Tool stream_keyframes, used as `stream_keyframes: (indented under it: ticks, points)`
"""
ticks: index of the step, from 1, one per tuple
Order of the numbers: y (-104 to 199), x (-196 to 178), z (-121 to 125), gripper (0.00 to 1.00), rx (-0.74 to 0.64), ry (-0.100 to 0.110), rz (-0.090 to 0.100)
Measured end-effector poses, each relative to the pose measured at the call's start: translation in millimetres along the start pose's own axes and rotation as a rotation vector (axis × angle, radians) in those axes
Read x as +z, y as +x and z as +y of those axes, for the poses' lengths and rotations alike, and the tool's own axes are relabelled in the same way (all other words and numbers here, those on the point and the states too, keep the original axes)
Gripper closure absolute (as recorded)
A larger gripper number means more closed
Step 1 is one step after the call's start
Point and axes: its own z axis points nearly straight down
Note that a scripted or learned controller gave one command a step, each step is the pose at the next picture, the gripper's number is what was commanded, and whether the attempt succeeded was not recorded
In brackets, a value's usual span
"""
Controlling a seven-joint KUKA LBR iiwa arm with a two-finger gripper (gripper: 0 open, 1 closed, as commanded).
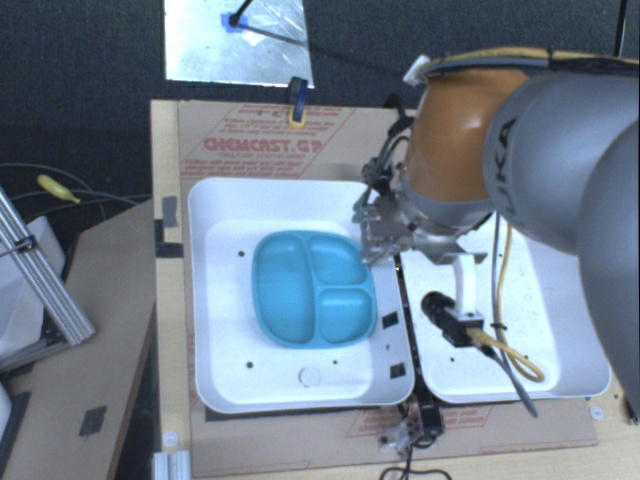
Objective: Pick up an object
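- Blue divided plate [310, 290], flat in the middle of the left bin [215, 268].
- Gripper [373, 232] at the plate's rim, between 1 and 2 o'clock, beside the right bin [570, 308].
- Spread or closed: cannot tell.

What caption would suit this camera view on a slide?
The grey arm holds its gripper at the edge of a blue plate lying in the left bin.

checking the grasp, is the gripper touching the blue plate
Cannot tell. In the camera view the gripper overlaps the upper right rim of the blue plate, but this slanted look shows neither contact nor a gap between them.
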Motion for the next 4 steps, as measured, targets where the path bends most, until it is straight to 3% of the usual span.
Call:
stream_keyframes:
  ticks: [1,2,3,4]
  points:
    - [-1.3,-216.6,40.7,1.0,0.005,-0.014,0.001]
    - [-70.6,-132.9,108.0,1.0,0.014,0.008,-0.005]
    - [-28.0,2.2,121.0,1.0,0.004,0.017,-0.002]
    - [-66.2,64.9,41.8,1.0,0.014,0.019,-0.003]
